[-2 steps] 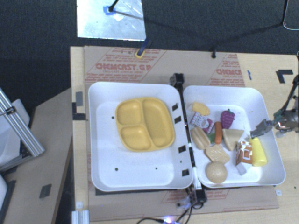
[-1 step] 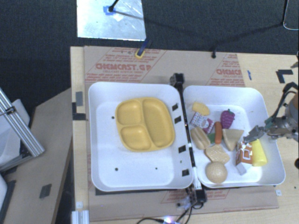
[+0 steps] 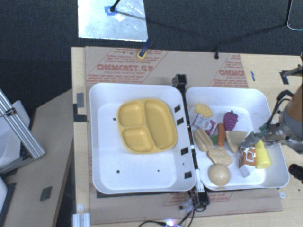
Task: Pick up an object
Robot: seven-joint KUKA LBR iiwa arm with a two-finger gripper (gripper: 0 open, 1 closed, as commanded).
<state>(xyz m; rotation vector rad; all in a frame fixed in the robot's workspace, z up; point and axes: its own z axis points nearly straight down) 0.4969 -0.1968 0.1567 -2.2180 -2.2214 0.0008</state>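
Claw: the metal claw [image 3: 249, 141] is seen at the right side of the right shallow white plastic bin [image 3: 236, 96], low over the toys; whether its fingers are apart or together cannot be told, and nothing is seen held between them.
Task's things: a small orange-and-white carton [image 3: 247, 157] and a yellow plastic cylinder [image 3: 262, 156] lie just beside the claw, at the bin's right wall.
Other toys: a purple grape bunch [image 3: 230, 119], a round beige bun [image 3: 219, 174], a yellow lemon-like piece [image 3: 204, 109] and an orange carrot-like stick [image 3: 221, 134] are crowded together in the same bin.
Step in hand: a single item is best chosen, judged to be the carton; the fingers should be set astride it, clear of the cylinder and the wall.
Left bin: a yellow three-compartment plastic plate [image 3: 146, 125] is held in the left shallow white bin [image 3: 105, 174].
Surface: a pale wooden surface [image 3: 80, 202] with printed cardboard [image 3: 125, 66] is laid beneath both bins.
Room: dark carpet [image 3: 38, 41] and a shiny metal sheet [image 3: 112, 13] are seen beyond.
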